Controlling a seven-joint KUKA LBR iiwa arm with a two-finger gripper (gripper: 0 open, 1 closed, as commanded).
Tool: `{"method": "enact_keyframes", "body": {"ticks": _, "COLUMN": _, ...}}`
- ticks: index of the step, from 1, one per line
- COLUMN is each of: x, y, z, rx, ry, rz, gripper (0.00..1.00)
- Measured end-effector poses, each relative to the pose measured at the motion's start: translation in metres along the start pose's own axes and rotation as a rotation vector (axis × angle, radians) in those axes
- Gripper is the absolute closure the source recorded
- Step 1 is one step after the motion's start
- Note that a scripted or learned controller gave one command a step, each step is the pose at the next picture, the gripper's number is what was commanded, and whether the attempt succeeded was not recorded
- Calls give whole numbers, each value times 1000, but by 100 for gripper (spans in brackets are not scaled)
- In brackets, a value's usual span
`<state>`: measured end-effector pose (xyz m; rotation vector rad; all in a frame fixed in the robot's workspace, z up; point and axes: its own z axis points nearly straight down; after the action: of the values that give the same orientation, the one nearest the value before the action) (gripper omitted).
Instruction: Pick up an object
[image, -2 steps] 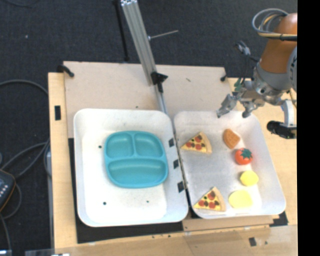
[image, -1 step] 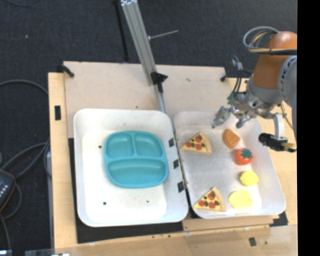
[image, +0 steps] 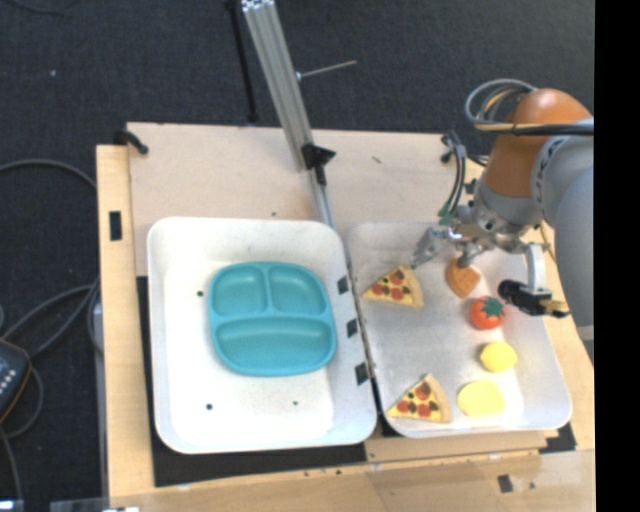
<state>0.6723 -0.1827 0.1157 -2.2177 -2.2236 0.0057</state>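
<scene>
Gripper (image: 452, 250) low over right bin (image: 560, 400), just beside orange toy (image: 463, 278): pick likely aimed there. Finger spread cannot be told. Blue plate (image: 271, 319) sits apart in left bin (image: 180, 400).

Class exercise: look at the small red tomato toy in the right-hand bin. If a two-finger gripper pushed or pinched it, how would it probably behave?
The tomato looks round and smooth, so a push would probably send it rolling across the flat floor of the right bin. Its curved sides could let it slip from a pinch unless squeezed across the middle. It looks like a small toy, so it is likely light and stiff.
</scene>
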Motion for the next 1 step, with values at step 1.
{"method": "enact_keyframes", "body": {"ticks": 1, "x": -1, "y": 2, "z": -16, "rx": -9, "ry": -4, "rz": -1, "gripper": 100}}
